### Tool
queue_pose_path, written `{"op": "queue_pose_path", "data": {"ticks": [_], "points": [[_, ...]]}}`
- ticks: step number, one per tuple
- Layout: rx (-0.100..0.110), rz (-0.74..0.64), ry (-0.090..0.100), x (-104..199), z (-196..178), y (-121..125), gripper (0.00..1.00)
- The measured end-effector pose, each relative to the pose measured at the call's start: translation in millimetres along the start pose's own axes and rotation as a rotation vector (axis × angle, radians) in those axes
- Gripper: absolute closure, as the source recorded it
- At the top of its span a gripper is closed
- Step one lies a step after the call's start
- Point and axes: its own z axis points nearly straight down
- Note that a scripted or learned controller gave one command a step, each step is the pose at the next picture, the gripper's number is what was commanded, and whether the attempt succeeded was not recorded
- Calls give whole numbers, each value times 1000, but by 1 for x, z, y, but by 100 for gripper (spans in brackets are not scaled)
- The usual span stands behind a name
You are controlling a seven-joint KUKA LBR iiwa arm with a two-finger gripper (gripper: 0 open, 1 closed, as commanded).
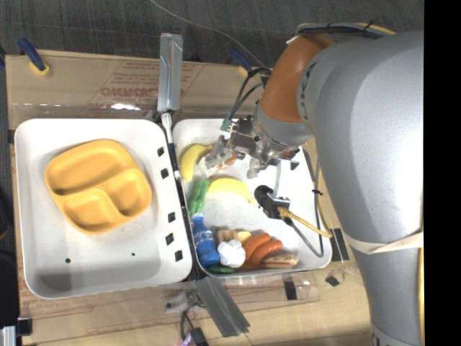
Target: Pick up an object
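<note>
Two-finger metal gripper (234, 158) low in right white plastic bin (322, 247), just beside yellow curved banana (189, 158). Finger state: cannot tell. Nothing lifted yet; pick still undone.

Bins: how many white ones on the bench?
2. The left bin holds a yellow tray; the right bin holds the food pile, with the gripper over it.

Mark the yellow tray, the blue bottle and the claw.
yellow tray (97, 184): camera view, divider ridge at its middle.
blue bottle (204, 245): camera view, its body.
claw (236, 161): camera view, midway between the fingertips.
</note>
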Motion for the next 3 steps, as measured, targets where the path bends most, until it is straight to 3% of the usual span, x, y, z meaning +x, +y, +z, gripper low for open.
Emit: {"op": "queue_pose_path", "data": {"ticks": [1, 2, 3], "points": [[-2, 340, 0, -27, -47, 22, 0], [11, 358, -3, -29, 79, -38, 0], [0, 444, 1, -78, 100, -60, 0]]}}
